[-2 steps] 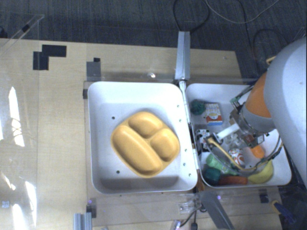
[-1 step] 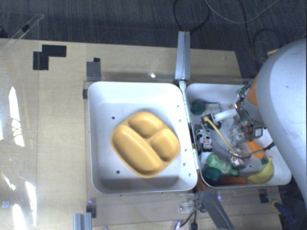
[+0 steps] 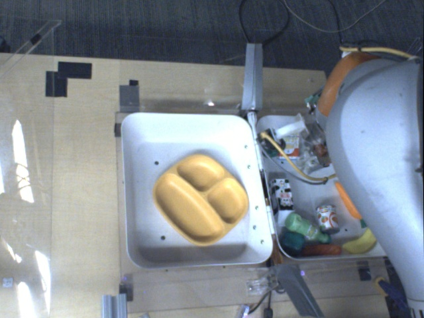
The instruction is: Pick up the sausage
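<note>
Lying along the six o'clock wall of the right bin (image 3: 311,192), the sausage (image 3: 322,250) is looking small, light, smooth and probably stiff, so it may be slipping under pressure; pinching across its narrow middle is seeming safest. A green toy (image 3: 298,227) is crowding its ten o'clock side, a spotted ball (image 3: 325,217) is sitting at twelve and a banana (image 3: 361,244) at three. The gripper (image 3: 306,140) is hanging near the bin's twelve o'clock end; I cannot tell whether it is spread or pressed together.
</note>
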Controlling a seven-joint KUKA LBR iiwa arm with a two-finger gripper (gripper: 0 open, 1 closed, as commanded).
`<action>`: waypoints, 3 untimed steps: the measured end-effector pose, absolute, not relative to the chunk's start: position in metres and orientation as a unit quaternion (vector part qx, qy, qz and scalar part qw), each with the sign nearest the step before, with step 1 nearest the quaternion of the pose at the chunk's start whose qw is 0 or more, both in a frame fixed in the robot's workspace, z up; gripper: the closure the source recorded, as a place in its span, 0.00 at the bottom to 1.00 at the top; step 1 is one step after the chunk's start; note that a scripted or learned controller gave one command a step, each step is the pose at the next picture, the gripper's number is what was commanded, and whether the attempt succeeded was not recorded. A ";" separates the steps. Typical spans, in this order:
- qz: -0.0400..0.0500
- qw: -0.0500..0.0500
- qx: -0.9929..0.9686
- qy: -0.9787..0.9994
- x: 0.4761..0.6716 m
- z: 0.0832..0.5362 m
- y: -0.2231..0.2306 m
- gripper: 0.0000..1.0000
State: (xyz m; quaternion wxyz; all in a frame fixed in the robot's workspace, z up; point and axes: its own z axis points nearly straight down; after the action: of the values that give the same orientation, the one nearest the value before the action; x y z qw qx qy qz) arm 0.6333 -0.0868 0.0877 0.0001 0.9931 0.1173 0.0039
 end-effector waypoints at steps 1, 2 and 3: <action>0.003 0.001 0.989 0.148 0.598 0.088 -0.161 1.00; 0.003 0.000 0.994 0.108 0.653 0.087 -0.112 1.00; 0.003 0.001 0.987 0.161 0.652 0.087 -0.180 1.00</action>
State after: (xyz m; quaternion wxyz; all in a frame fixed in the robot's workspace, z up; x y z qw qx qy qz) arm 0.6519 -0.1803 0.0868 0.0008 0.9870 0.1608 0.0028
